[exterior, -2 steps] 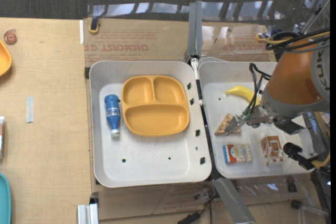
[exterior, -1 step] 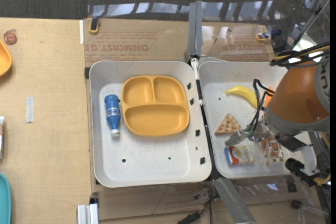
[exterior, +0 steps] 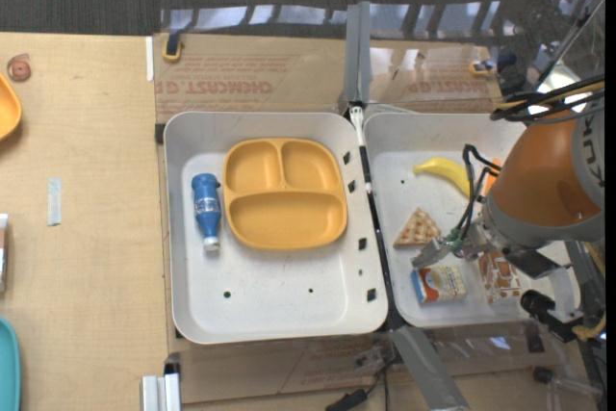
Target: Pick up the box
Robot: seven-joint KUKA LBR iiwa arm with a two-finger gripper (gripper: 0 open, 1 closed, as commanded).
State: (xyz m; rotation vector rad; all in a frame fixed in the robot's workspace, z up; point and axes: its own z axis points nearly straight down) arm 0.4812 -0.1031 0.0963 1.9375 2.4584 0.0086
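Left bin [exterior: 192, 303]: yellow divided plate [exterior: 286, 192] toward the back, blue bottle [exterior: 206, 212] lying just beside its left edge, cap toward the front. Right bin [exterior: 404, 303]: banana [exterior: 443, 171] at the back, waffle wedge [exterior: 418, 228] near the middle, small box [exterior: 441, 284] at the front, a second carton [exterior: 500, 276] just to its right. Arm [exterior: 549, 183] reaches in from the right; gripper [exterior: 445, 250] sits low between wedge and box, just above the box. Nothing visibly held.

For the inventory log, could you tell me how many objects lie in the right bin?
4: banana at the back, waffle slice mid-bin, small carton in front, patterned box beside it. The arm may hide more.
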